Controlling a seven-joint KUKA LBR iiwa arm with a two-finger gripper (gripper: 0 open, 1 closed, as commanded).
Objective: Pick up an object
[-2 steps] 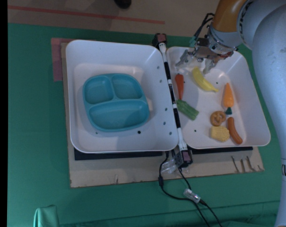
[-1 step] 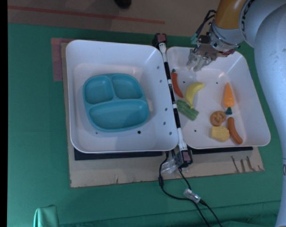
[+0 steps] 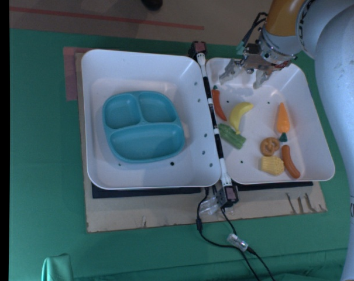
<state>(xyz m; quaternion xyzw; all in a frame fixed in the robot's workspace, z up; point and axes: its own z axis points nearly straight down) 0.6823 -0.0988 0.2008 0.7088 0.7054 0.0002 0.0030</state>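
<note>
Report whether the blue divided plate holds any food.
Empty: the blue divided plastic plate in the left white bin shows three bare compartments.

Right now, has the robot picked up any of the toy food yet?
Not yet. The hand hovers open above the far end of the right bin, with nothing between its fingers. The banana, carrot, corn and the other food lie on the bin floor. Nothing looks done so far. What is left: go down, close on one piece and lift it.
</note>
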